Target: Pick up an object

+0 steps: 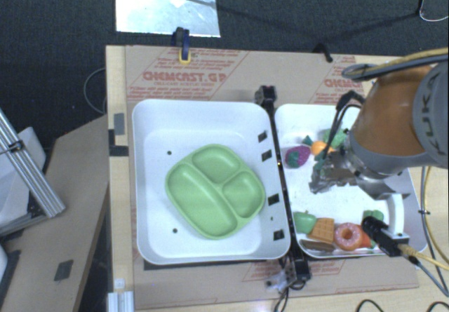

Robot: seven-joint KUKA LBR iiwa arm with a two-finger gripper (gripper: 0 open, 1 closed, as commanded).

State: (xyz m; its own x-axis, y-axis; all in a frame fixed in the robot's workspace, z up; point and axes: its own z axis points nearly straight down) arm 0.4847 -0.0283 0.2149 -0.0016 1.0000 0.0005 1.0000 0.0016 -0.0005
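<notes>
arm comes in from the right, orange band over the right bin (pixel 287 163). gripper (pixel 324 181) sits low in that bin's middle; can't tell its state from this angle. toys in the right bin: purple piece (pixel 297 156) and orange piece (pixel 319 147) just left of the gripper, green piece (pixel 306 220), waffle-like tan piece (pixel 323 231) and pink donut (pixel 348 235) along the near edge. left bin (pixel 154 163) holds a green divided plate (pixel 215 190). board under the bins reads "chemcast gp" (pixel 184 77) in red, repeated, partly hidden at the right.
</notes>
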